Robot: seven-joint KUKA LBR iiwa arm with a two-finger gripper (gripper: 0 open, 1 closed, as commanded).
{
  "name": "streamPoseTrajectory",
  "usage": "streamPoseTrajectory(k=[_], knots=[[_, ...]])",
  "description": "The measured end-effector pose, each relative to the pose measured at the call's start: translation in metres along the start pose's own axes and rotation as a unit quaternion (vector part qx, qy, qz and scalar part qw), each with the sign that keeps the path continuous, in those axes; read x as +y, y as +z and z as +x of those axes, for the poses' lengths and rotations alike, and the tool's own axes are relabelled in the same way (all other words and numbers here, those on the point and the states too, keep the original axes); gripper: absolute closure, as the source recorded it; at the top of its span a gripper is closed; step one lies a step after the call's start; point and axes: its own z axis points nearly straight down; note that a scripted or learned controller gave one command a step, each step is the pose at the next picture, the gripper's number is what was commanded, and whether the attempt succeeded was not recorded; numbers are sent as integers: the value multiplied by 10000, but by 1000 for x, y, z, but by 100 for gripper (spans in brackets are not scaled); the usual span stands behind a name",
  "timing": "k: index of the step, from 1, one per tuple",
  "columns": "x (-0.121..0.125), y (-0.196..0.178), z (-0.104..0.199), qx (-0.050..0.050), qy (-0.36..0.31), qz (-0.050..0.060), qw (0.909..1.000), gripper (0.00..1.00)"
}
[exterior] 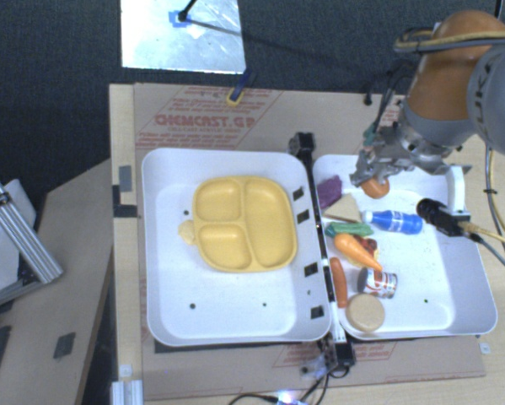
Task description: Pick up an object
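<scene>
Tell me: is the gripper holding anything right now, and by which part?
It cannot be told. The gripper hangs over the right bin with a small orange object right under it, but the grip itself is hidden.

Small round orange object (376,187) at the gripper (372,175) tip, over the right bin's (467,298) far left part, near a purple item (329,191) and tan wedge (345,207), blue bottle (394,221) just beyond, whether it is gripped cannot be told
</scene>
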Motion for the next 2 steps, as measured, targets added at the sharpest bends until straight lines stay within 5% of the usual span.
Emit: streamPoseTrajectory(k=[1,2], knots=[[-8,-6,36,0,1,6,10000,100],[-4,-8,31,-6,28,-3,10000,100]])
